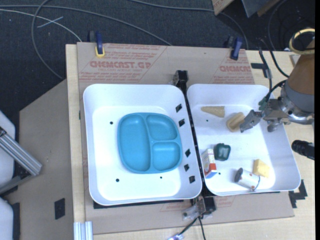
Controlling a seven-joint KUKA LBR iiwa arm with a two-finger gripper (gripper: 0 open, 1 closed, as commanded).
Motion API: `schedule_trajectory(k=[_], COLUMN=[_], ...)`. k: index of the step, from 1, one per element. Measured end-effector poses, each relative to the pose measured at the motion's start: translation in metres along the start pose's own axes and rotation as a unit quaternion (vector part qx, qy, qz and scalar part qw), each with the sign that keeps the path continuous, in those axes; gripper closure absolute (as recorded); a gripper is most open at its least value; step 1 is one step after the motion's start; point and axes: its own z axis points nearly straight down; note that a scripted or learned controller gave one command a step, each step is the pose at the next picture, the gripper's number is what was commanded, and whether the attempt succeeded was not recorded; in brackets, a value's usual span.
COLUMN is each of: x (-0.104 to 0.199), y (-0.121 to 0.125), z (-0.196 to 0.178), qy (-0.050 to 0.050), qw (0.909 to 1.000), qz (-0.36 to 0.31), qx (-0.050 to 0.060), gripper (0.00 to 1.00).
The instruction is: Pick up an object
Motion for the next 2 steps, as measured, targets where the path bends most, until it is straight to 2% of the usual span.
schedule_trajectory(k=[1, 2], x=[0.000, -0.009], y=[0.003, 0.003], z=[-0.007, 0.050], qy=[-0.001, -0.001], qw=[1.0000, 1.0000], qz=[-0.002, -0.001], qx=[-0.007, -0.004], gripper=[0.00, 0.00])
